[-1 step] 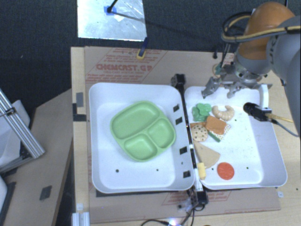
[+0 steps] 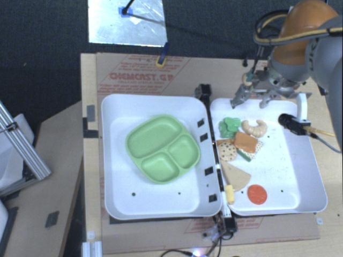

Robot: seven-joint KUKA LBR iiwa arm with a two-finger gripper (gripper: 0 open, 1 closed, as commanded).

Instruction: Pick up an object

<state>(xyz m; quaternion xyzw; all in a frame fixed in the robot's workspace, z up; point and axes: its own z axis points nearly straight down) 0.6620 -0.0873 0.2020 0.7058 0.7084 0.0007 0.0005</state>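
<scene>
step: approaching, nothing picked yet | gripper (image 2: 252, 97) hanging over right bin's (image 2: 308, 165) far edge, fingers spread, holding nothing | toy food clustering in bin's left half, croissant (image 2: 254, 127) nearest | next: moving nearer and descending, then closing

End effector (image 2: 251, 97) hovers above croissant (image 2: 254, 127), fingers spread.

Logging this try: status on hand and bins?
Hand above right bin's far edge, open, holding nothing. Toy food clustered below it. Green tray in left bin.
</scene>
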